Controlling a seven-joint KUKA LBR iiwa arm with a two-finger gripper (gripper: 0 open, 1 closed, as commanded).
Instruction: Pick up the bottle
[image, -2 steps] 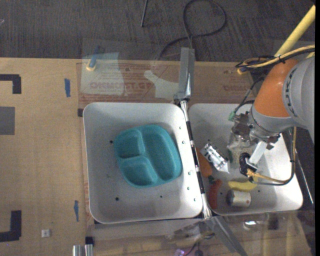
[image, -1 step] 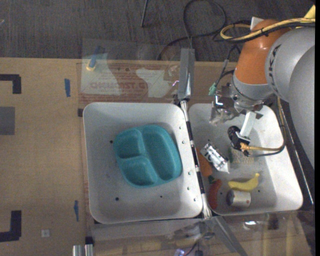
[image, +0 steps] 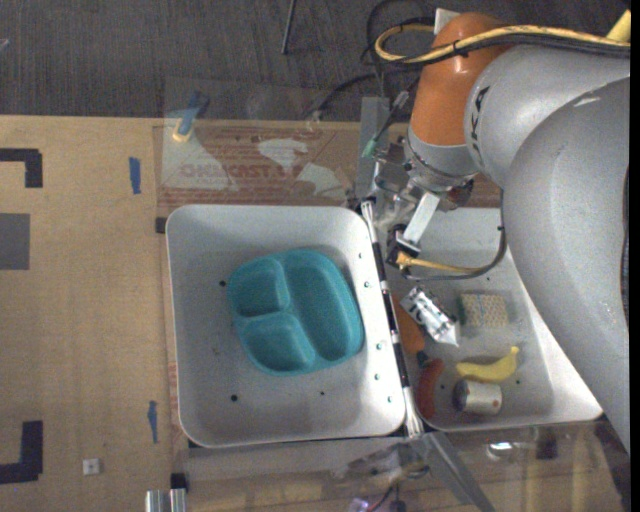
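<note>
Camera view looks down on two shallow white bins side by side on the tan wooden desk (image: 80, 330). The left white bin (image: 200, 400) holds a teal plastic tray with three compartments (image: 293, 310), lying flat near its middle. The right white bin (image: 545, 400) carries the clutter: a small crumpled clear bottle with a dark label (image: 430, 314), lying on its side close to the dividing wall; a beige square sponge (image: 484, 310) just beside it; a yellow banana (image: 490, 367) lower down; a short silver can (image: 478, 398) on its side; and a red-orange rounded object (image: 428, 385) near the bin's lower corner.

The tool (image: 405, 245) hangs below the grey arm's orange band (image: 445, 100), over the upper part of the right bin by the shared wall, apart from the bottle. Whether it is spread or pressed together I cannot tell; nothing shows between its tips.

My reading is that the approach step is in hand, with no grasp yet made. The next move calls for travelling down the bin until the tool sits above the bottle, turning to straddle its narrow width, then descending without fouling the wall or the sponge.

The big grey arm covers the right bin's far side, so anything there is hidden. The tool's tips blur into the cables and bracket around them, and the bottle's cap end is hard to pick out.
</note>
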